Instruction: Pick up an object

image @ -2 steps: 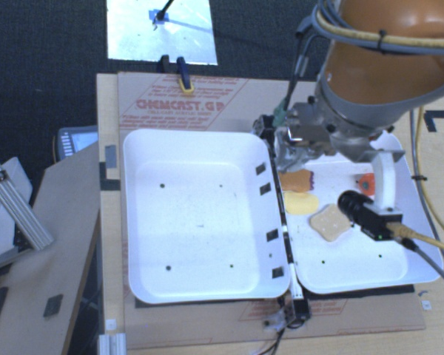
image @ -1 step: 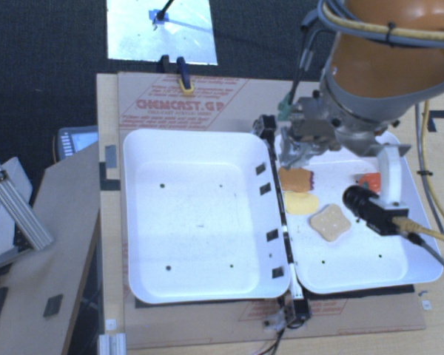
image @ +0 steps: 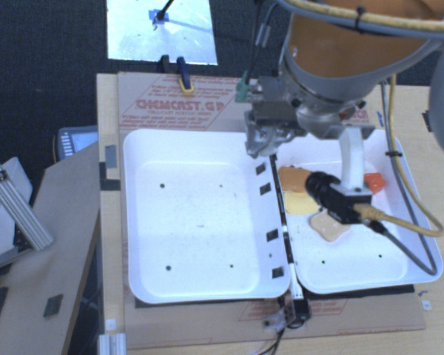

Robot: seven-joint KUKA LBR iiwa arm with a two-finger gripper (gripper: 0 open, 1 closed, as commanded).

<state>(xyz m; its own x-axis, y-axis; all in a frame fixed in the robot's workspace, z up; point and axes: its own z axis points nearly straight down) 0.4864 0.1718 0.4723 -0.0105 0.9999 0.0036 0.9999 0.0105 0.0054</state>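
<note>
My gripper [image: 261, 146] hangs over the far end of the ridge between the two bins, under the big orange-banded wrist. In the right bin [image: 370, 272] lie an orange object [image: 292, 177], a pale yellow flat piece [image: 300, 204], a tan slab [image: 330, 229] and a small red-orange object [image: 374, 182]. The orange object is just right of and nearer than the gripper. The arm hides the far part of the right bin.
The left bin [image: 196, 224] sits beside the right one, with black clips [image: 271, 235] along their shared edge. A cardboard sheet [image: 170, 103] lies beneath both. A yellow cable [image: 407, 220] loops over the right bin's right side.
</note>
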